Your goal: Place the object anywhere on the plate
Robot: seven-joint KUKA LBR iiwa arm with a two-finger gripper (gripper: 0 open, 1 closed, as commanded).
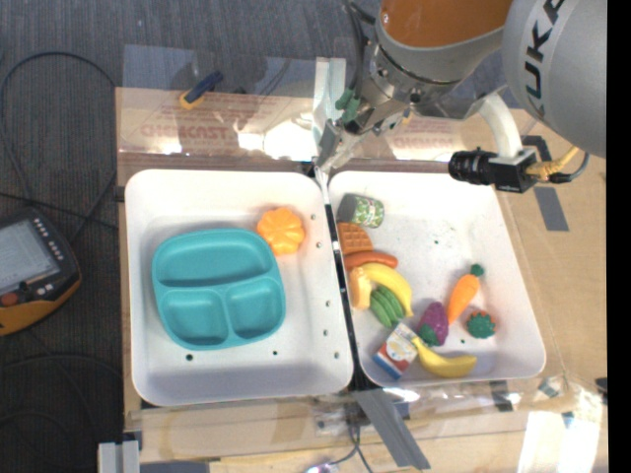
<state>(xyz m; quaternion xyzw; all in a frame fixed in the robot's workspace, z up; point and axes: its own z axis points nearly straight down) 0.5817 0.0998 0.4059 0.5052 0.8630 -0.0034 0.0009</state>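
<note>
A teal divided plate (pixel 219 289) lies in the left white bin (pixel 148 363). An orange toy pumpkin (pixel 281 230) rests in that bin at the plate's far right corner, touching or just off its rim. My gripper (pixel 333 144) hangs over the back end of the divider between the two bins, above and behind the pumpkin, and I see nothing held in it. The grey arm with its orange band (pixel 434 8) comes in from the upper right.
The right bin (pixel 518 294) holds several toy foods: a green can (pixel 362 211), a red sausage (pixel 370 259), a banana (pixel 389 282), a carrot (pixel 461 296), an eggplant (pixel 433 321), a small carton (pixel 396 351). A black handheld unit (pixel 30 259) lies at the far left.
</note>
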